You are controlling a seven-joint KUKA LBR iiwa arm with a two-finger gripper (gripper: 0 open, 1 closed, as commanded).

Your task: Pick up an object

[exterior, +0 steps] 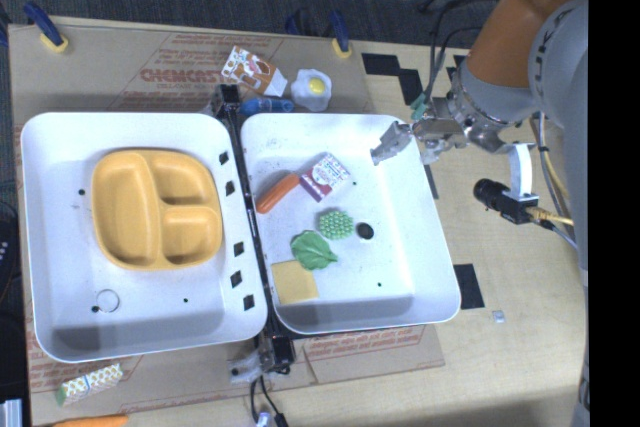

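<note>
Arm: grey KUKA with an orange band (510, 30) above the wrist, reaching in from the right of the camera view.
Gripper (390, 145): hangs over the upper right rim of the right bin (425, 255), with nothing between its fingers; whether they are apart or together cannot be told from this slant.
Right bin contents: all loose objects lie left of the gripper, well apart from it.
Carrot (277, 193): orange, lying at a slant near the bin's left wall.
Small carton (327, 176): red and white, just beside the carrot's upper end.
Green dotted ball (336, 223): below the carton, near the bin's middle.
Green leaf (314, 250): touching or just beside the dotted ball, on its lower left.
Yellow square block (294, 282): below the leaf, near the bin's front wall.
Small black disc (365, 232): just right of the dotted ball.
Left bin (50, 215): holds a yellow divided tray (155, 207) lying flat.
Behind the right bin: a printed snack box (246, 68), a blue item (266, 105) and a white and yellow egg-like toy (313, 88) rest on the cardboard (150, 55).
</note>
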